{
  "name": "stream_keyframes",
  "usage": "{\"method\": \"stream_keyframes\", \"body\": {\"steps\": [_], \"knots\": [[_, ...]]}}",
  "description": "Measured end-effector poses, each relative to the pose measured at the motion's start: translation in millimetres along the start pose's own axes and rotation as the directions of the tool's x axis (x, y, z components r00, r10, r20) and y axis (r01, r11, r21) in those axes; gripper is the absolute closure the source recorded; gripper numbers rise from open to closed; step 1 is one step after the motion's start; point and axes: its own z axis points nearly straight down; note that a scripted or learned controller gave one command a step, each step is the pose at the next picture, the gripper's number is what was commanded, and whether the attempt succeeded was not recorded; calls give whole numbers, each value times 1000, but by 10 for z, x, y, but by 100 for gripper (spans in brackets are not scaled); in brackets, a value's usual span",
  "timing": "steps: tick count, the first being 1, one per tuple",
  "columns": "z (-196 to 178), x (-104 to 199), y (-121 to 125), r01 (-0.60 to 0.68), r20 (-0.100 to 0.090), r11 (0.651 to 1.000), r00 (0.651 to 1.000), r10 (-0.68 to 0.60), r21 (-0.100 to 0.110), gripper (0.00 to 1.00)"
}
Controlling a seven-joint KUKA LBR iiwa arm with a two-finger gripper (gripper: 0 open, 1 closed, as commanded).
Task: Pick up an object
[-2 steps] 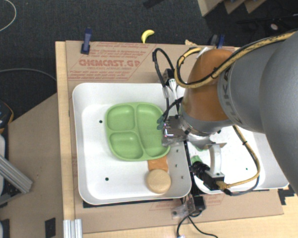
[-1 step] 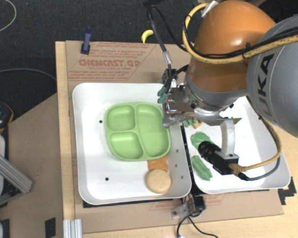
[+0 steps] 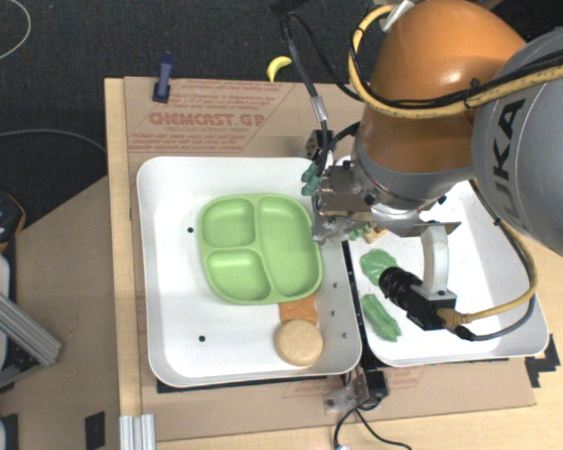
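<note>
The tool (image 3: 343, 216) hangs over the strip where the two bins meet, at the upper right edge of the green divided plate (image 3: 261, 248). Its metal body is seen from above and hides the tip, so whether it is spread or pressed together cannot be told, and nothing can be seen held in it. Above it the arm (image 3: 535, 148) reaches in from the right and bends steeply down, its orange band (image 3: 432, 82) bulging toward the camera and covering much of the right bin (image 3: 493, 270). In that bin, just beside the tool, lies a green leafy piece (image 3: 375, 262), with a second green piece (image 3: 383, 317) nearer the front rim. In the left bin (image 3: 169, 251) the plate sits face up near the middle. An orange slab (image 3: 298, 310) sticks out from under its front edge, and a round tan bun (image 3: 298, 343) rests touching that slab, close to the front right corner. Both bins stand on a brown cardboard sheet (image 3: 216, 120) printed with red lettering. A small blue clip (image 3: 163, 78) sits at its far edge, with a yellow thing (image 3: 279, 67) beyond.
</note>
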Motion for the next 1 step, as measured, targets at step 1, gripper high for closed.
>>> {"method": "stream_keyframes", "body": {"steps": [1], "knots": [[-1651, -11, 72, 0, -6, 1000, 1000, 0, -18, 100]]}}
